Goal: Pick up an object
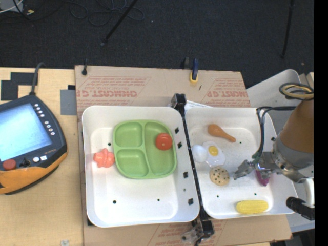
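Observation:
My gripper (252, 169) hangs low over the right side of the right bin (230, 209), under the arm's orange band. A small purple object (263, 178) lies right beside it, partly covered by the gripper body; whether it is being touched is unclear. A cookie (219, 176) sits just left of the gripper. A yellow corn cob (251, 206) lies near the front wall. A fried egg (211, 151) and an orange-brown drumstick (221, 132) lie further back.
The left bin (133, 209) holds a green divided plate (134, 160) with a red tomato (163, 141) in its back right compartment, and a pink toy (104, 158) to its left. A teach pendant (28, 137) rests left of the bins.

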Tool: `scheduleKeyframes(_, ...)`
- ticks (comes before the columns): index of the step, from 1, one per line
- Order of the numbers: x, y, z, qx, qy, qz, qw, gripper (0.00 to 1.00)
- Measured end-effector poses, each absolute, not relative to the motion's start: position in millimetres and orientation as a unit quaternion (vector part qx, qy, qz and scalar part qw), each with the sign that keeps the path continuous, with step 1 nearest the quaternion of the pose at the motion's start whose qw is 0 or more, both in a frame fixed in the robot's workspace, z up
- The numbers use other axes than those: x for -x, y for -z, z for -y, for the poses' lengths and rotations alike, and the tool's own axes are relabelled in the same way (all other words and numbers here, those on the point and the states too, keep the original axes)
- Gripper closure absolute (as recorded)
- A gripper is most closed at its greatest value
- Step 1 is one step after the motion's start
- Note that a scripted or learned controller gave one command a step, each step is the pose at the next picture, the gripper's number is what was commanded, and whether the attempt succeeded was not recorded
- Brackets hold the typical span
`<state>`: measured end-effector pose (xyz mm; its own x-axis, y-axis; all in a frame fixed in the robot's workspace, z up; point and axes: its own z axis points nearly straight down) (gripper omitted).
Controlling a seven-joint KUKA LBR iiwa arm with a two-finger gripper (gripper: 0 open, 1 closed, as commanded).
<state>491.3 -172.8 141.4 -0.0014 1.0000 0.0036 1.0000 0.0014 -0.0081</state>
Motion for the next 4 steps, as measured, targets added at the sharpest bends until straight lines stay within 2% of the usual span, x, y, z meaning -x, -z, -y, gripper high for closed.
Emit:
scheduleKeyframes(1, -491.2, -89, 171, 0.706, -0.0011, 0.708, 0.003, 0.0)
scheduleKeyframes(2, -490.6, -100, 173, 0.709, -0.0009, 0.706, 0.003, 1.0)
scheduleKeyframes(4, -489.9, -193, 188, 0.709, 0.0001, 0.705, 0.0, 1.0)
